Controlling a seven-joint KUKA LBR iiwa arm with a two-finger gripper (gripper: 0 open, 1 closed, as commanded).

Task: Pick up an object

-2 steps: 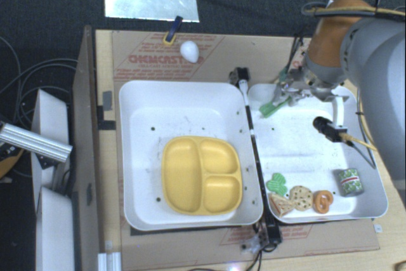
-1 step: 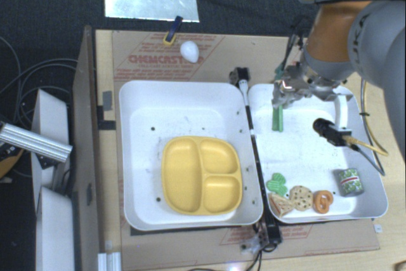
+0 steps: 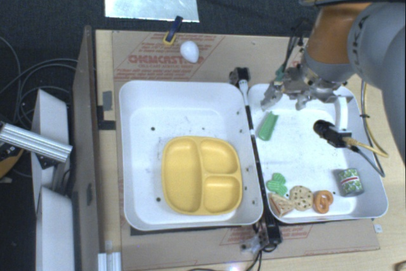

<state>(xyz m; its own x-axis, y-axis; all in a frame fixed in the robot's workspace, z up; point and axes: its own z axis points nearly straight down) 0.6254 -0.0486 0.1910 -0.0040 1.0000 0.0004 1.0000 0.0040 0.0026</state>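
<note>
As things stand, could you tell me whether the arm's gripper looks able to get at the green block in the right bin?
Probably yes: the gripper hovers over the right bin, just beside the green block, which lies apart from the other items with nothing on top.

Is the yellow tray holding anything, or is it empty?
Empty. All three compartments of the yellow tray show bare plastic. It lies flat in the left bin; the small items lie in the right bin.

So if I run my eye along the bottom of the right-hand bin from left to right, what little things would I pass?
Green piece → tan wedge-shaped piece → round speckled cookie → orange pretzel → small green and red can, all in the right bin.
</note>
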